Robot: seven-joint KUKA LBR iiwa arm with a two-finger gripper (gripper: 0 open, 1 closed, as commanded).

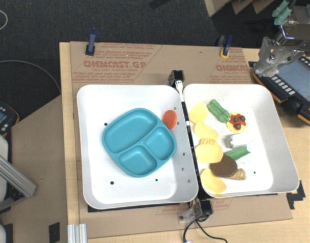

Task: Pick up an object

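Left bin (89,135): blue divided plate (139,142) lying flat, orange piece (169,118) touching its upper right rim. Right bin (276,135): yellow pieces (203,133) along its left side, green pod (218,111) toward the back, red-topped yellow piece (237,122) beside it, brown piece (224,167) near the front. All loose on the worktop (69,85) bins.

The bench (145,65) is showing a brown cardboard sheet with red lettering, lying flat across it; a blue clamp (90,42) and a yellow clamp (226,46) are gripping its far edge; two white bins are sitting on it side by side, left bin (94,176) touching right bin (276,151).
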